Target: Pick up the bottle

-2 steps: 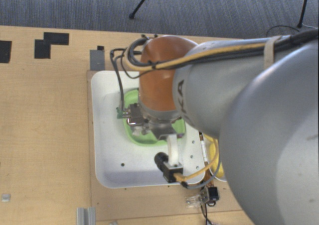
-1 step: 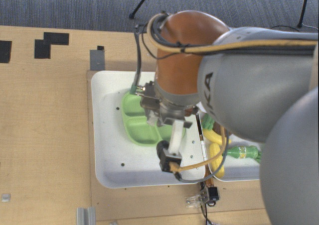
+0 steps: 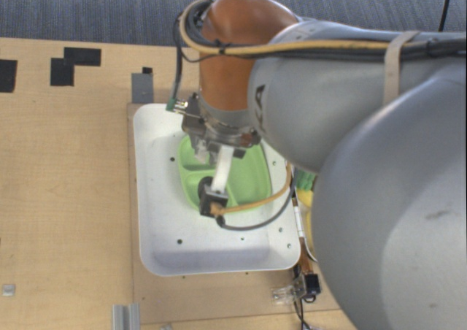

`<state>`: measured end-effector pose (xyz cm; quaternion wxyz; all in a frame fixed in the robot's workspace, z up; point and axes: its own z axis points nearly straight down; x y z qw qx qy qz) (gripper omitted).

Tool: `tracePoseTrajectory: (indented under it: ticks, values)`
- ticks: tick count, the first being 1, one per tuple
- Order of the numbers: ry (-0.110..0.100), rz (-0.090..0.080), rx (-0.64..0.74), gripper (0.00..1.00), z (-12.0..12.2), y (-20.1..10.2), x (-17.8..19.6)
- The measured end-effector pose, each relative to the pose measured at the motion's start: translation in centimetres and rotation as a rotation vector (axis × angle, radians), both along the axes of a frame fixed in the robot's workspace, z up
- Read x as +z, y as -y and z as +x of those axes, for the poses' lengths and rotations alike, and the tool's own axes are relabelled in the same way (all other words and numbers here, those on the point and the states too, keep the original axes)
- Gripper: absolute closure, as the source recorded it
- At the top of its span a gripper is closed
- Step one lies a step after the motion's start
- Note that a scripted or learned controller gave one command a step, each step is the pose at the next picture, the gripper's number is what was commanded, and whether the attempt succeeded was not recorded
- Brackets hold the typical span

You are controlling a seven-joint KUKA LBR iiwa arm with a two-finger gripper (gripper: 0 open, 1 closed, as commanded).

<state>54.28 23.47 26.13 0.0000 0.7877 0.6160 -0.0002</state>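
Closest to me, the grey arm [image 3: 379,175] swells across everything to the right of the white bin [image 3: 157,197] and hides that side of the bench [image 3: 66,197]. Its orange band [image 3: 233,51] hangs over the bin's far edge, with cables looped around it. Below the band, the gripper [image 3: 211,147] is down inside the bin, over the far-right part of its floor. It sits right above a pale green dish [image 3: 252,175] that lies there. Whether the gripper is released or clenched I cannot tell, because the wrist covers it from above.

The dish has a raised ridge across its left part. I cannot tell where the bottle is. At the bin's right rim, a scrap of yellow and green [image 3: 305,184] peeks out from under the arm, too hidden to name.

Just past the bin's near right corner lies a small clear plastic piece [image 3: 287,293]. A grey bracket [image 3: 142,86] stands at the bin's far left corner. Black square markings [image 3: 76,64] are set on the bench well beyond that corner.
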Motion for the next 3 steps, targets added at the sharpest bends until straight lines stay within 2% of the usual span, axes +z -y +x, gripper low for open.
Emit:
tracePoseTrajectory:
  ticks: [1, 2, 3]
  values:
    - [0.001, 0.001, 0.684, 1.0, -5.6, 3.3, 0.4]
    - [0.002, 0.0, 0.822, 1.0, -3.1, 6.6, -4.2]
    - [0.003, 0.001, 0.87, 1.0, -5.6, 4.5, -1.9]
